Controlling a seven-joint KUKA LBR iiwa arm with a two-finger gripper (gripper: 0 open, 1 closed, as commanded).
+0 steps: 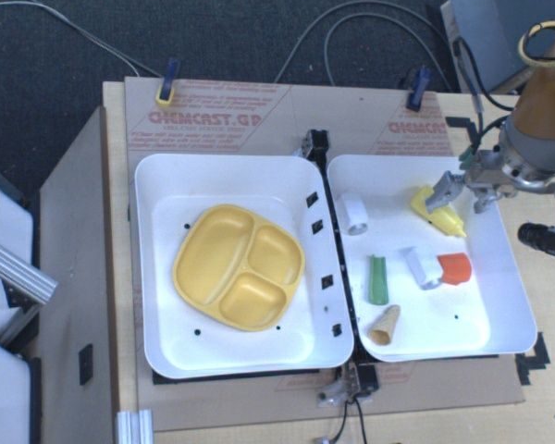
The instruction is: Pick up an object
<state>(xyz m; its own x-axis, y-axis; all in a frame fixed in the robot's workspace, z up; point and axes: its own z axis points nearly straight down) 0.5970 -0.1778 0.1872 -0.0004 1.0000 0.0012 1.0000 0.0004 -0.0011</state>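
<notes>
Yellow object (pixel 437 210) at the far end of the right bin (pixel 499 336), directly under the gripper (pixel 462 192). Long axis slanting from upper left to lower right. Jaws spread, straddling it, nothing visibly lifted. Smooth white floor beneath; far wall close behind. Orange block (pixel 455 268) and green stick (pixel 377 280) well apart on the worktop's nearer side.

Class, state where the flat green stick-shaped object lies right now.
In the camera view, the flat green stick-shaped object lies in the right white bin, near its left wall, above the tan cone and left of the small white-grey block.
</notes>
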